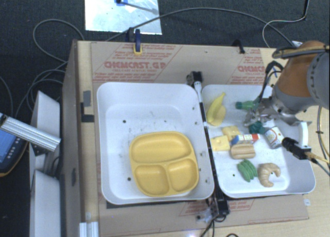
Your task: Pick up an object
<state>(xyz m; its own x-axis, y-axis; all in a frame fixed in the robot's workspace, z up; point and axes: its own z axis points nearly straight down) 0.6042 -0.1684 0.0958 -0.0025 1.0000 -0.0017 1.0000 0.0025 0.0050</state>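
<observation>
Under the gripper point(258, 111) — teal toy point(255, 126), right bin point(304, 176)

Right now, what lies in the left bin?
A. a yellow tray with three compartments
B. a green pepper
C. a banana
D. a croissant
A: the yellow tray lies in the left bin, while the banana, croissant and green pepper are all in the right bin.

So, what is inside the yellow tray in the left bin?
The yellow tray in the left bin shows three bare compartments with nothing in them. What lies beneath the tray is covered.
</observation>
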